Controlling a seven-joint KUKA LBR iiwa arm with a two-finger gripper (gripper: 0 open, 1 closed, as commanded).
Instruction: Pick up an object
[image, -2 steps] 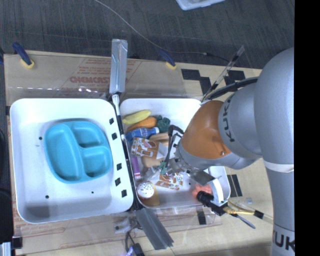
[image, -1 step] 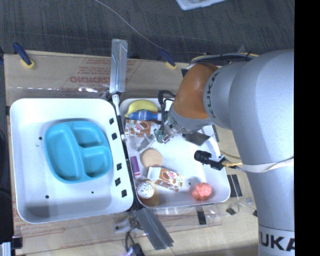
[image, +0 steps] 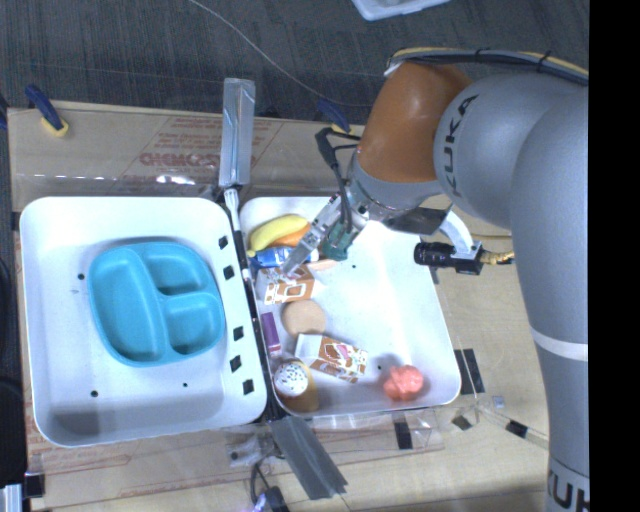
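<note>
Banana (image: 278, 231) beside your pincer (image: 322, 240) looks soft, curved and easily bruised, so take it gently across its middle, though you cannot tell the pincer's state.

You're looking at a robot lab: a KUKA arm (image: 500, 110) over a bench (image: 130, 150) with two white bins (image: 40, 300), clamps (image: 45, 110) and loose cables (image: 250, 45).

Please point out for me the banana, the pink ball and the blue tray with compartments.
banana (image: 277, 231), camera view, on the middle of its yellow curve.
pink ball (image: 404, 382), camera view, on its centre.
blue tray (image: 118, 290), camera view, on the floor of its large left compartment.
</note>
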